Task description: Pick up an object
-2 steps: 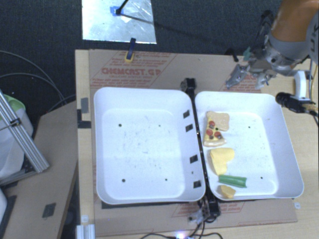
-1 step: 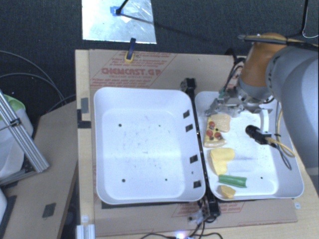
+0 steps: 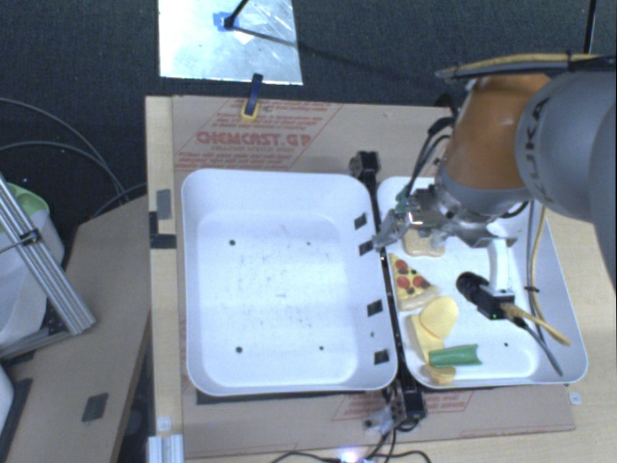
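You see two shallow white plastic bins side by side: left bin (image 3: 207,201), right bin (image 3: 564,355). Gripper (image 3: 403,222) hangs over right bin's far-left corner; whether it is spread or pinching, you cannot tell. Right bin holds:
- one cream flat piece (image 3: 425,246), just beside gripper
- one pizza-slice toy (image 3: 412,285)
- two yellow pieces (image 3: 440,318)
- one green bar (image 3: 454,355)
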Motion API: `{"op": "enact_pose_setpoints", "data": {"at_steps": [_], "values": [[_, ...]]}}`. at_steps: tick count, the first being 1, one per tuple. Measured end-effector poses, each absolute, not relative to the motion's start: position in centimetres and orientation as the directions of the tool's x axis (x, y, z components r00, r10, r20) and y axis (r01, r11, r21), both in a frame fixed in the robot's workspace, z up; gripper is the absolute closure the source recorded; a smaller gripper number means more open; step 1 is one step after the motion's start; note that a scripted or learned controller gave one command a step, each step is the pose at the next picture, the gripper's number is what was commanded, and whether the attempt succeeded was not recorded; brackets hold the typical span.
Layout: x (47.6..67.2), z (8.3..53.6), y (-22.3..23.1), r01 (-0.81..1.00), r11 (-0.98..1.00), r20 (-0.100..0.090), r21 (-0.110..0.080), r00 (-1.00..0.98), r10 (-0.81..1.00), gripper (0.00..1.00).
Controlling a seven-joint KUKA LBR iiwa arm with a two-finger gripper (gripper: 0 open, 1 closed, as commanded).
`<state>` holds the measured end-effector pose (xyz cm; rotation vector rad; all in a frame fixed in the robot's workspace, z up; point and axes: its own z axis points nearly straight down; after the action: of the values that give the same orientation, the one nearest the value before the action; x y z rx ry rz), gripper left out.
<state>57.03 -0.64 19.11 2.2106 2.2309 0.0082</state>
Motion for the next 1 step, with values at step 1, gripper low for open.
{"op": "enact_pose_setpoints", "data": {"at_steps": [1], "values": [[54.13,27.29,5.35,1.0,0.012,0.004,0.01,-0.012,1.0,0.0]]}}
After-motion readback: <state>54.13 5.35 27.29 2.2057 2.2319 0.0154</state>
